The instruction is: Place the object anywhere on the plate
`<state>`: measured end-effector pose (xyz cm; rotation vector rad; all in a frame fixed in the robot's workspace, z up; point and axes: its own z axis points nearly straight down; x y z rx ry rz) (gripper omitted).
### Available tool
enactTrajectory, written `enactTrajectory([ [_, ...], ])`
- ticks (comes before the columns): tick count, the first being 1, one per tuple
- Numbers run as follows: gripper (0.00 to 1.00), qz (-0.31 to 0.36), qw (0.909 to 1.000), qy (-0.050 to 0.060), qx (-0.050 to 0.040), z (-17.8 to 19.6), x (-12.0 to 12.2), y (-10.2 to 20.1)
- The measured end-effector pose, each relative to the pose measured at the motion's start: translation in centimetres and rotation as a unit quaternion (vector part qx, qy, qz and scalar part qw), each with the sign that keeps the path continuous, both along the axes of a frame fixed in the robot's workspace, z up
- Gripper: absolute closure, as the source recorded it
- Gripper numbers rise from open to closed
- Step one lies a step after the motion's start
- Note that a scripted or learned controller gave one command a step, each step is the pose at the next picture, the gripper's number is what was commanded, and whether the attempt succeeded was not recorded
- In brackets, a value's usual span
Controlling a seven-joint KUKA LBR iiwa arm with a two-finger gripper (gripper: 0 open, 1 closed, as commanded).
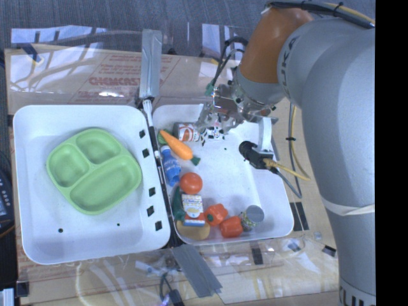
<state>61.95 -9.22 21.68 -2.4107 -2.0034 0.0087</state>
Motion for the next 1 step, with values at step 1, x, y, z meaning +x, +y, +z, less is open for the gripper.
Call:
enactTrajectory([
  [1,1.0,0.014,0.9999,-0.001,-0.001,-2.53,-3.19,7.48],
])
